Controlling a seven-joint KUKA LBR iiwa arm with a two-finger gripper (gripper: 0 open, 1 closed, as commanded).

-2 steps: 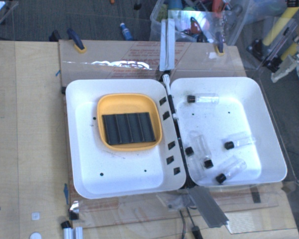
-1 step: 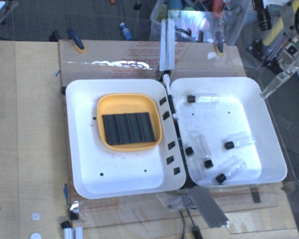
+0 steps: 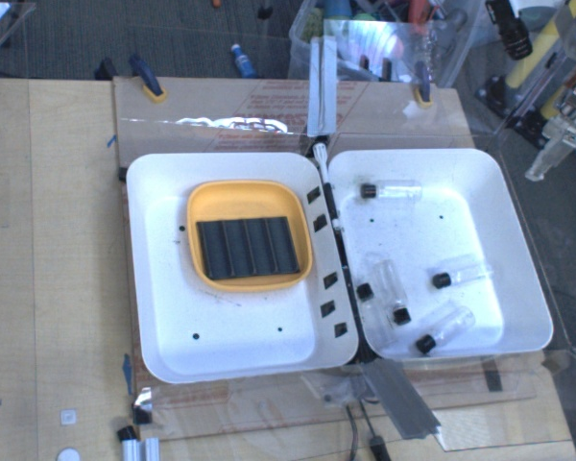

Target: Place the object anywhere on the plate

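A yellow plate (image 3: pixel 204 221) sits in the left white bin (image 3: pixel 163 305), with a dark ridged insert (image 3: pixel 248 248) lying on it. Several clear vials with black caps lie scattered in the right white bin (image 3: pixel 499 209): one near the back (image 3: pixel 389 191), one by the divider (image 3: pixel 382 279), one toward the right (image 3: pixel 463 274) and one at the front (image 3: pixel 446 325). My gripper (image 3: pixel 555 147) hangs at the far upper right, outside the right bin and well away from the vials and the plate. Nothing is seen held in it.
A row of small black clips (image 3: pixel 326 253) runs along the divider between the bins. A clear tub of mixed items (image 3: pixel 384 17) stands behind the bins. Clamps and cables lie around the bench edges.
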